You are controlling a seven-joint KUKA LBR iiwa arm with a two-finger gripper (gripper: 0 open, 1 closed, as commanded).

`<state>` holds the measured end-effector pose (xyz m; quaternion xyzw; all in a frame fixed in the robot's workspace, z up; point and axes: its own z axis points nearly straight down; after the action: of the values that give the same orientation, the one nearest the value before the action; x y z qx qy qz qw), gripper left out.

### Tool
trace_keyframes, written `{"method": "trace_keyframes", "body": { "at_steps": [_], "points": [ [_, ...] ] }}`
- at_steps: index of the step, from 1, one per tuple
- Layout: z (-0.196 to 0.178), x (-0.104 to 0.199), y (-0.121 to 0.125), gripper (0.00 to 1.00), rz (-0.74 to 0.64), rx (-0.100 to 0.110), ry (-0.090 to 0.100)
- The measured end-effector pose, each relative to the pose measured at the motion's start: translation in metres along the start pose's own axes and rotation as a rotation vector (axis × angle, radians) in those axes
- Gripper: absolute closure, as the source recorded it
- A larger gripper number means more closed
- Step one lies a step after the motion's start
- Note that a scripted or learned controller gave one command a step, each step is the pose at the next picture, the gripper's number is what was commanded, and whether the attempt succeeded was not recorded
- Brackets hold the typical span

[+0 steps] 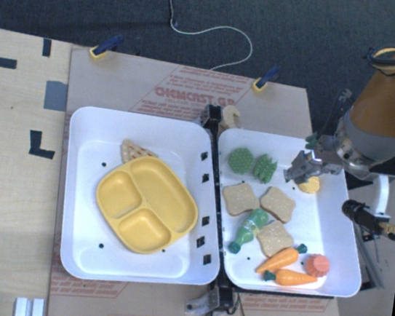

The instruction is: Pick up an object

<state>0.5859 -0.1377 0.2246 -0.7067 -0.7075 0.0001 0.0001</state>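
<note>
A cardboard-topped bench carries 2 white bins (77, 172). In the right one, the gripper (306, 170) hangs over a small yellow toy (312, 185); its grip I cannot tell. The toy looks light, rigid and slick, best pinched across its middle.

divided tray (147, 205) in left bin (70, 245), toy foods (267, 201) in right bin (341, 282)

Cardboard sheet (192, 94) under both bins; blue-yellow clamps (105, 45) at its corners; white cable (209, 32) above.
</note>
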Motion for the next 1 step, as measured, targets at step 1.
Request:
{"method": "trace_keyframes", "body": {
  "at_steps": [1],
  "points": [
    [-0.0064,0.0415,0.0303,1.0,-0.005,-0.001,0.001]
  ]
}}
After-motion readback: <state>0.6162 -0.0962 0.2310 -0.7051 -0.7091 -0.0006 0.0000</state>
